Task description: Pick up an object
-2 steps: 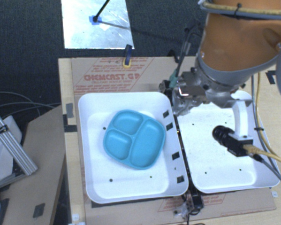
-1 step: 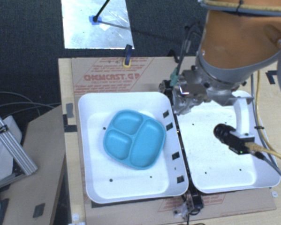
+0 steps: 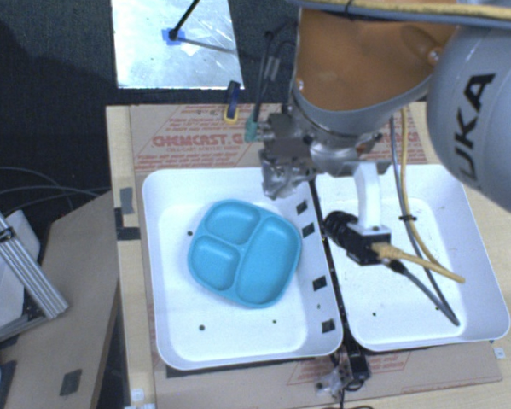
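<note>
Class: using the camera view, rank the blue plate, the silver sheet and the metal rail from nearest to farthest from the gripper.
1. Blue plate, in the left bin, just below the gripper.
2. Silver sheet, top of view, left of the arm.
3. Metal rail, far left edge.

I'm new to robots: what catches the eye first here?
The bright blue divided plate lies in the left white bin, the one vivid thing there. Over it looms the grey arm with its orange band, reaching in from the right, its gripper hanging near that bin's far edge.
</note>
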